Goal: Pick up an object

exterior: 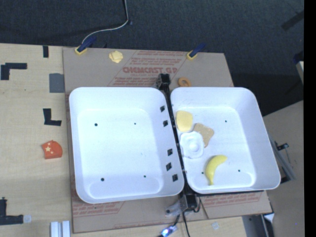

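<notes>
Camera view | cardboard sheet (pixel 148 68) printed in red, roughly "CHEMCAST GP" | two smooth white bins: left bin (pixel 79 132), right bin (pixel 247 132) | right bin, near the divider: white cup (pixel 191 145) touching tan flat piece (pixel 204 132), yellow round piece (pixel 184 120), curved banana (pixel 214 167) | orange piece (pixel 52 149) on wood bench | gripper state: cannot tell

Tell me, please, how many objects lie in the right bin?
4: a yellow disc, a tan piece, a white piece touching it, and a banana nearer the front.
</notes>
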Robot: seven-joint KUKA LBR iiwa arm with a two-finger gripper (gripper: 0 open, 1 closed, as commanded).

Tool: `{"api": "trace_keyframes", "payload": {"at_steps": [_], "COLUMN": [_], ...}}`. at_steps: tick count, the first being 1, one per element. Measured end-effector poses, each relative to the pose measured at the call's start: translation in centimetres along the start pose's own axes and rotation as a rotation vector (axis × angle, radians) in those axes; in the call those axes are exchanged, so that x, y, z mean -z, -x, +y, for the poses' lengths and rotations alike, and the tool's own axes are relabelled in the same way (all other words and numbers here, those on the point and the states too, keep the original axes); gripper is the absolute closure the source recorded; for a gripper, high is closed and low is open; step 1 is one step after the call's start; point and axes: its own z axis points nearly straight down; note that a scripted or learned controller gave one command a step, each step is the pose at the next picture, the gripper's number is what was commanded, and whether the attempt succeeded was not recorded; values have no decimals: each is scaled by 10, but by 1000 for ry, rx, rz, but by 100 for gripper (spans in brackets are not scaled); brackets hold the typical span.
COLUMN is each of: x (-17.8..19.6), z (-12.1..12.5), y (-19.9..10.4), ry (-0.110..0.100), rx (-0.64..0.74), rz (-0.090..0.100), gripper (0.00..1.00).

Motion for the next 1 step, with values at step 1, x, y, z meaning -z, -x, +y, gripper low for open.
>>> {"api": "trace_keyframes", "payload": {"at_steps": [1], "x": [0], "z": [0], "y": [0], "ry": [-1], "rx": [0], "rz": [0], "gripper": [0]}}
